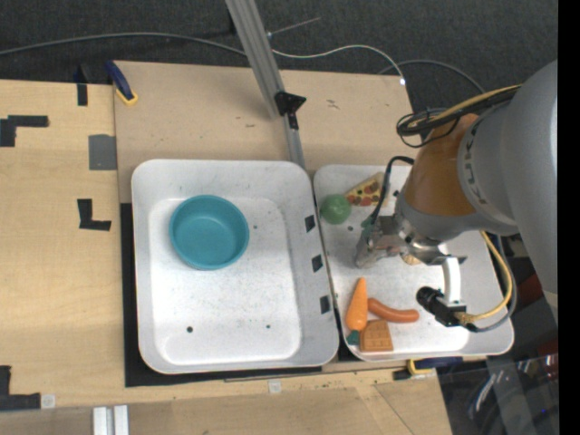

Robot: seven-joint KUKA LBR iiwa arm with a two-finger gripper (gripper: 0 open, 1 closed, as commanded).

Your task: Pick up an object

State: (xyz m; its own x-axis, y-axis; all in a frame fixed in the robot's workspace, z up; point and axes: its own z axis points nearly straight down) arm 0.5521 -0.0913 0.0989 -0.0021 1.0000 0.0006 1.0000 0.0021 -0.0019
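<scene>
My gripper hangs low over the middle of the right bin, reaching in from the right. An orange carrot lies just below it, with a red sausage beside it and a tan cracker at the bin's front edge. A green ball rests at the bin's upper left, next to a pizza slice. The fingers point down toward the bin floor, between the ball and the carrot. I see nothing between them.
The left bin holds a teal bowl. A grey metal pole slants across the bench behind the bins. Cables trail along the back. The arm's bulky wrist covers the right bin's right half.
</scene>
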